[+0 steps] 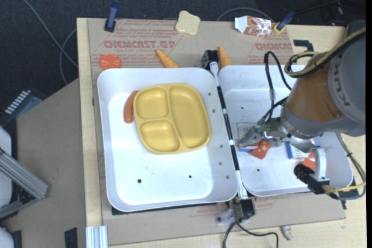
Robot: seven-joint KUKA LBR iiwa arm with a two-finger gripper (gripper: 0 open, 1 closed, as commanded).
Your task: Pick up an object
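In the left bin (116,177) a yellow divided plate (172,117) is lying with an orange sausage (129,107) touching its left edge. In the right bin (244,87) the gripper (254,137) is hovering low just beside a small red object (260,150); how its claw stands I cannot tell.

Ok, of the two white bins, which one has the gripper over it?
The right bin. The gripper is low at its left side, by a small red object. The left bin has the yellow divided plate.

Bench (87,125) with two white bins (168,189)
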